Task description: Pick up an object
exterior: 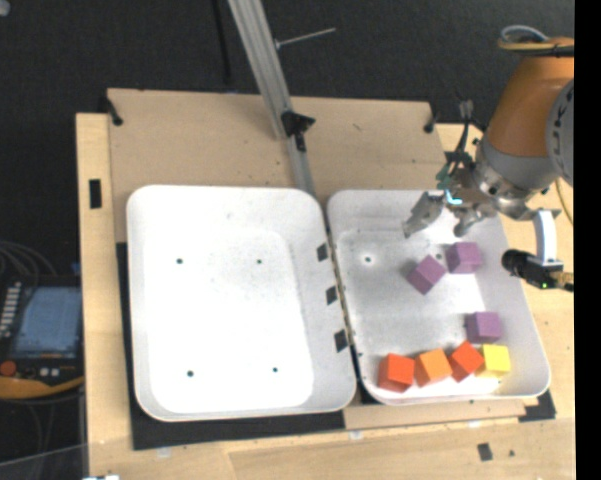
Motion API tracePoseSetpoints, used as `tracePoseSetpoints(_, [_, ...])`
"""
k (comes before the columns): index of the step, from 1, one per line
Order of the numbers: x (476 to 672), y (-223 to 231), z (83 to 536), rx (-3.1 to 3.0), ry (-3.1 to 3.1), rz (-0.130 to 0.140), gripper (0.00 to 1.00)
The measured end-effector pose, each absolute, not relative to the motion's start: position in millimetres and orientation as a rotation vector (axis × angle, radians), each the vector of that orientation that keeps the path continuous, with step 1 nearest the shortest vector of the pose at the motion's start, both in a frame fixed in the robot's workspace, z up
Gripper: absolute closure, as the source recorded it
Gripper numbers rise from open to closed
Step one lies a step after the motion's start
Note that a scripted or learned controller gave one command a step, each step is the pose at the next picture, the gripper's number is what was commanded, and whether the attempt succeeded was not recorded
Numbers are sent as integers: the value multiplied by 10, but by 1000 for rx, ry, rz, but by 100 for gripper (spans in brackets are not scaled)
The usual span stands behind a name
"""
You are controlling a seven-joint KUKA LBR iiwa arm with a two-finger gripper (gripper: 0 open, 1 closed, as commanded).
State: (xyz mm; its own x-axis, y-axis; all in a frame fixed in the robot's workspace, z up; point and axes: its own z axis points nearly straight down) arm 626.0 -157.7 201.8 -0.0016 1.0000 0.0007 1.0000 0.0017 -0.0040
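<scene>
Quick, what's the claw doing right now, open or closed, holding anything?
Claw: open, holding nothing, over the right bin above the purple blocks.

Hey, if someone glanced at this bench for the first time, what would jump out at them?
Probably the coloured blocks in the right bin: a row along its near edge, red block, orange block, another red block and yellow block, with three purple blocks farther back. Next, the orange-banded arm reaching in from the right, its gripper open above that bin's far end, holding nothing.

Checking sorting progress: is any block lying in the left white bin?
No, the left white bin holds no blocks; the purple, orange and yellow foam blocks all lie in the right white bin.
</scene>
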Motion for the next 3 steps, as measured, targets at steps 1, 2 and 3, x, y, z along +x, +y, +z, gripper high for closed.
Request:
tracePoseSetpoints(1, [6270,-1578,2048,-2219,-2226,1,0])
tracePoseSetpoints(2, [6213,-1550,1438,-2219,-2221,6,0])
tracePoseSetpoints(3, [6222,-1564,965,-2227,-2223,1,0])
